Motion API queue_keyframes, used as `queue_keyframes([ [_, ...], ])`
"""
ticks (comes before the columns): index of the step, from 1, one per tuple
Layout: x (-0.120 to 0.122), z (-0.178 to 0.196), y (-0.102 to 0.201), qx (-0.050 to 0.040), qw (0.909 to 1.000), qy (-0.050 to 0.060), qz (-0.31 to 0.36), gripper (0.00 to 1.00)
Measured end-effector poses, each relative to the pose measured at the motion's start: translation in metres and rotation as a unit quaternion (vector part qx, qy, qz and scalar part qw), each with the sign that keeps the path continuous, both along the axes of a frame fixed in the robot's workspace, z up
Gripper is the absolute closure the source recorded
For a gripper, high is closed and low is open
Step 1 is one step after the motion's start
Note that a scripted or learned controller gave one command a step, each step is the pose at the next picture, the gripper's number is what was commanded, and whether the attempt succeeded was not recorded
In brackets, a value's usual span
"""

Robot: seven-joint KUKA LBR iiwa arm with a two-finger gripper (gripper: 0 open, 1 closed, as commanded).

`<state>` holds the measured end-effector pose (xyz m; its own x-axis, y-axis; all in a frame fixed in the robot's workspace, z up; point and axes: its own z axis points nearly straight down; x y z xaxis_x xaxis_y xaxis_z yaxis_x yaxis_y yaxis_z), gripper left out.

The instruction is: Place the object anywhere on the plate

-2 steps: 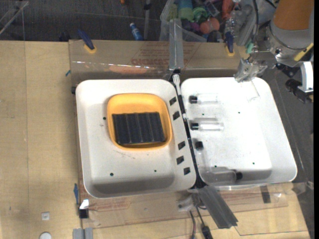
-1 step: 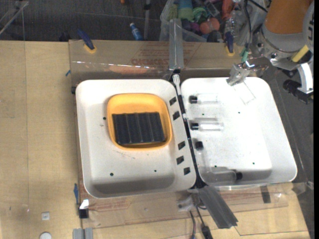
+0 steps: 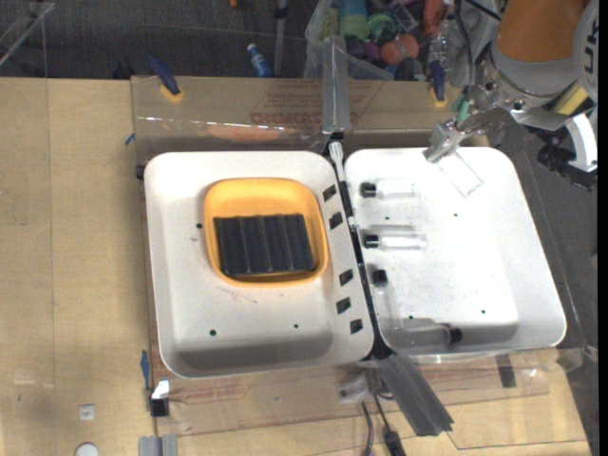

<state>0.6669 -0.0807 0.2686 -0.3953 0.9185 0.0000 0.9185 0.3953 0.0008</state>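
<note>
From the overhead camera, the tabletop carries two shallow white bins side by side. The left bin holds an orange plate with a dark ribbed block lying flat in its middle. The right bin holds several clear tubes with black caps: one near the top, one just below it, and another lying along the bottom edge, with a small black cap lying apart near the divider. The arm reaches in at the upper right, and its jaws hang over the top edge of the right bin; they are too small and blurred here to tell whether they are spread or pressed together, and nothing can be made out between them. The tubes look light, stiff and smooth, likely to roll or slip out of a pinch. Their transparency makes the edges hard to judge. A hold across the middle of a tube's body, jaws set square to its length, seems the safest, since the capped end is narrow.
</note>
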Motion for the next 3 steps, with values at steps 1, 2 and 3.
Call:
queue_keyframes([
  [1, 0.0, 0.003, 0.005, -0.0005, 0.9992, -0.001, 0.041, 1.0],
  [2, 0.0, -0.001, -0.012, 0.0, 0.9949, 0.0, 0.101, 1.0],
  [3, 0.001, 0.006, -0.008, -0.0009, 0.9915, -0.002, 0.13, 1.0],
])
